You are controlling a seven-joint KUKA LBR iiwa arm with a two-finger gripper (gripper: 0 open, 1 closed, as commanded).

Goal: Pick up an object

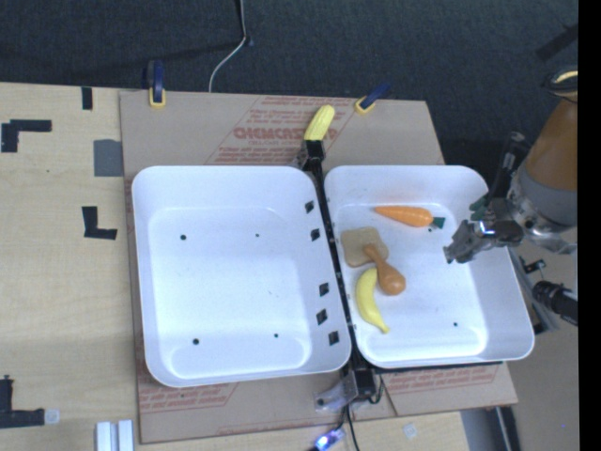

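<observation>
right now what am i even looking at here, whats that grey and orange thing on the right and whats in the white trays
One camera looks down at a slant on a bench with two shallow white bins. The grey and orange thing is a robot arm; its gripper hangs over the right bin's right side, and nothing is seen between its fingers. That bin holds toy food: a carrot, a banana and a brown wooden piece near the divider. The left bin sits beside it.

A robotics lab: a taped-up wooden table (56, 252), clamped cardboard sheet (272, 134), two white bins (150, 252), cables, and a robot arm (554, 158).
</observation>
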